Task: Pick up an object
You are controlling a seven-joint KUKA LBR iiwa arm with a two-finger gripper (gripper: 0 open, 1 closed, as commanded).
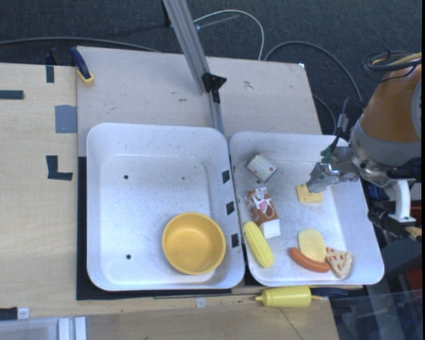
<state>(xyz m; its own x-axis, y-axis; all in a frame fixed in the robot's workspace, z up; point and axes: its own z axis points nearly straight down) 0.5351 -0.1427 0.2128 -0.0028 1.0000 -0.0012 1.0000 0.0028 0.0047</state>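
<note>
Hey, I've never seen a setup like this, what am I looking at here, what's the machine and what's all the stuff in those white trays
This is one picture from a camera fixed above a workbench, looking down at a slant. The grey and orange shape on the right is a robot arm. Its gripper, the part meant for grasping, sits low over a yellow cheese wedge in the right bin. I cannot tell whether it is holding anything. That bin also has toy food: a corn cob, a small carton, a sausage, a pizza slice, a pale yellow piece and a small white block. The left bin holds a yellow bowl. A yellow bottle lies on the bench in front of the bins.
</note>
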